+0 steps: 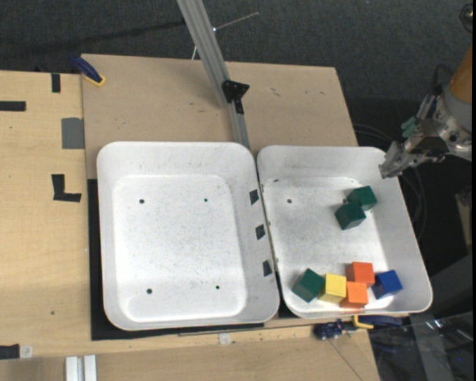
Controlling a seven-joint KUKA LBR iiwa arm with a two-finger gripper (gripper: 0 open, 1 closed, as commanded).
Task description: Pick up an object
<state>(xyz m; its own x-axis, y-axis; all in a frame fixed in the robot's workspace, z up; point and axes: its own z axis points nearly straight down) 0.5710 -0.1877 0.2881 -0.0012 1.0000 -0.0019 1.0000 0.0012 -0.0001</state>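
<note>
The pick has not begun in any visible way. The claw [398, 163] hangs at the upper right rim of the right bin [301, 161], above the blocks and apart from them, and nothing sits between its tips; whether it is spread or clenched cannot be told from this slanted view.

All the blocks lie in the right bin. Two dark green blocks [355, 207] sit touching each other in its upper right part, nearest the claw and the likeliest target. Along the lower edge a row runs from a green block [308, 284] through a yellow block [335, 285] and two orange blocks [358, 282] to a blue block [387, 282]. The left bin [174, 228] on the counter [32, 133] holds no blocks.

The pieces are cube-like, so none has a real long axis. The green pair together forms a short line running from lower left to upper right, each cube turned slightly against the bin walls.

What remains is the whole job: descend, close, lift.
</note>
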